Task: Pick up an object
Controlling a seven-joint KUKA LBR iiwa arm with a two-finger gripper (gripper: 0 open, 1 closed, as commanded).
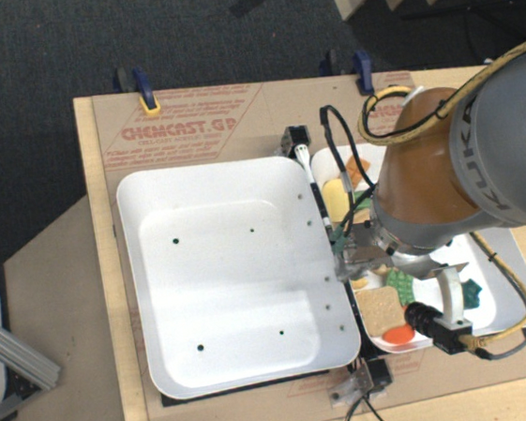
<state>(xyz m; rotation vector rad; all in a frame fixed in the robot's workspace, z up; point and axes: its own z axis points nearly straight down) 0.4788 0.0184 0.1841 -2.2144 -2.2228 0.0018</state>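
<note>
The grey and orange arm (448, 174) hangs over the right white bin (508, 252) and covers most of it. Its gripper (356, 262) is low at the bin's left wall, largely hidden under the wrist. Around it lie several small objects: a yellow piece (337, 196) at the back left, an orange bit (359, 171) beside it, a green piece (401, 284), a tan square block (380, 310), a red-orange piece (399, 335) at the front, and a teal piece (470, 293) to the right. I see nothing held in the gripper.
The left white bin (151, 265) sits beside the right one on a cardboard-covered bench (187, 124). Blue clamps (144, 88) (362, 69) grip the far edge. Black cables (329, 126) loop over the wall between the bins and trail off the front right.
</note>
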